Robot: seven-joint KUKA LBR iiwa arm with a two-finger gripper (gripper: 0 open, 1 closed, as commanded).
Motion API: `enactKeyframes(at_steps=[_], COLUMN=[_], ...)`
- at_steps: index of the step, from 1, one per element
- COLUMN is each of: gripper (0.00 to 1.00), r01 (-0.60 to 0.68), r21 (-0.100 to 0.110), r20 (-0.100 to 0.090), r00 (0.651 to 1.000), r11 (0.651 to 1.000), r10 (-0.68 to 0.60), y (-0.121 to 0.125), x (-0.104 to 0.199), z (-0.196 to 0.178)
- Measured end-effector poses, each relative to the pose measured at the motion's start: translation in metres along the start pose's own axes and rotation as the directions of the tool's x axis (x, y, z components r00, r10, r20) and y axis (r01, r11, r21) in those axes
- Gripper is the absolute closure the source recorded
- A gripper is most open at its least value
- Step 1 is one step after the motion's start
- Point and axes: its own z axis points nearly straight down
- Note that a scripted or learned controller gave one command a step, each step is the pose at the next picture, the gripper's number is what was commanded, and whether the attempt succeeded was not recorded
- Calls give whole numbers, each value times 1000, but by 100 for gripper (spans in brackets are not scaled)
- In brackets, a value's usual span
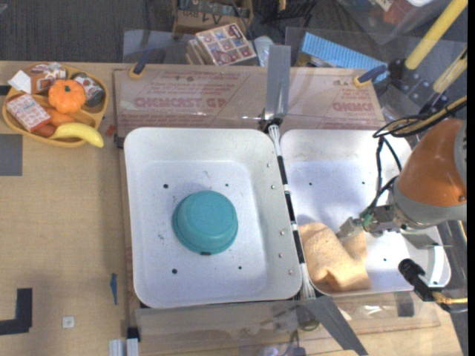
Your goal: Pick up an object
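The tan sponge [332,261] lay in the right bin [326,162], in the front corner nearest the divider [280,176] between the two bins, its lobed upper end pointing away from that divider toward the gripper [358,227]. You could judge it light, soft and easily squashed, with a rough porous skin unlikely to slip, so a firm pinch would have sunk in rather than skated off. The best hold looked to be across the narrower raised lobe on the side away from the divider, where the block was thin enough to span; the broad base close to the divider and front wall left little room for a finger. The gripper sat just at that lobe, touching or nearly so, but you could not tell from this slant how its fingers stood or whether anything lay between them. Across the divider, a teal bowl [206,222] rested upside down in the left bin [148,199].
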Motion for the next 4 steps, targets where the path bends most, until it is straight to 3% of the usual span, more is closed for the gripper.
enactKeyframes(at_steps=[1, 2, 3, 4], gripper=[100, 100, 0, 0], r01=[-5, 126, 126, -35], r21=[-6, 7, 7, 10], r20=[2, -1, -1, -1], r00=[1000, 992, 992, 999], r11=[1000, 992, 992, 999], r10=[5, -126, -126, 35], y=[1, 54, 54, -8], x=[-3, 45, 45, -10], z=[-11, -112, -112, -59])
